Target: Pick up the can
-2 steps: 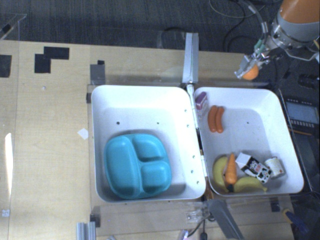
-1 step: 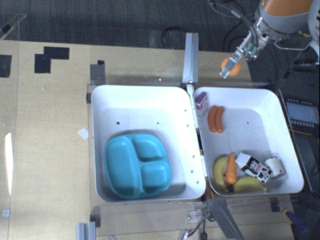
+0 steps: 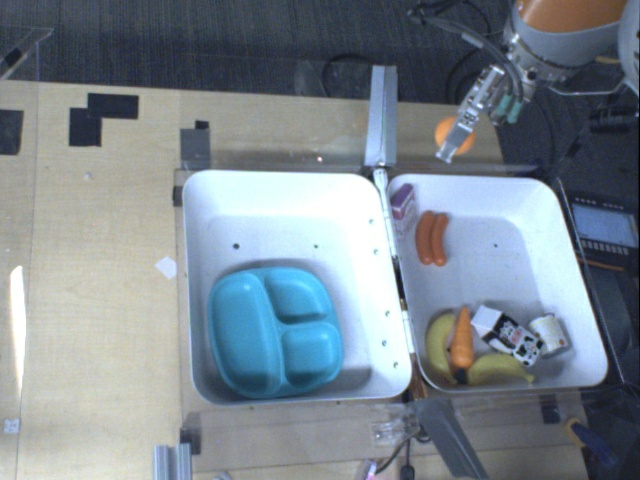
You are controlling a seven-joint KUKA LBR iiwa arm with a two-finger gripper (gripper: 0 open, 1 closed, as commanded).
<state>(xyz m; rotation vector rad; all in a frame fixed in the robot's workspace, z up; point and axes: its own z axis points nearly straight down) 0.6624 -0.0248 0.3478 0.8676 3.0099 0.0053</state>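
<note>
You see the two-finger metal gripper (image 3: 458,140) above the bench, beyond the far edge of the right white bin (image 3: 560,218), carrying nothing; whether it is clenched, you cannot tell. The small purple-and-white can (image 3: 402,203) lies in this bin's far left corner.

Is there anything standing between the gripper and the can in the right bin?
Nothing visible does. The gripper is beyond the right bin's far rim, and the can lies in that bin's far left corner against the wall. The two sausages lie beside it, apart, not in the way.
</note>
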